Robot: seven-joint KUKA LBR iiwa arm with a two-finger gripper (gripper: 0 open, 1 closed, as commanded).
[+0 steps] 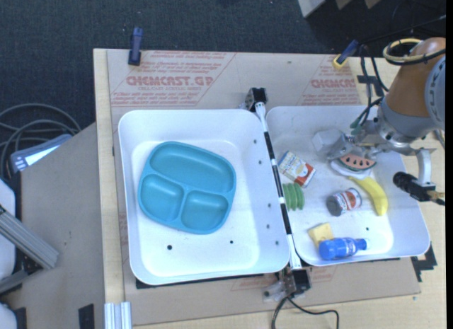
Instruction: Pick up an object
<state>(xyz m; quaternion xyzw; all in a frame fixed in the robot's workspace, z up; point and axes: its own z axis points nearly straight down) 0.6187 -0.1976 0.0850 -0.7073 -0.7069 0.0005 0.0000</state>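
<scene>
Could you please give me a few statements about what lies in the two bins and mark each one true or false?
1. The blue tray lies in the left bin. True.
2. The banana lies in the left bin. False: it lies in the right bin, beside the can.
3. The blue bottle lies on its side near the right bin's front edge. True.
4. The watermelon slice rests on the tray. False: it lies in the right bin, near the arm.
</scene>
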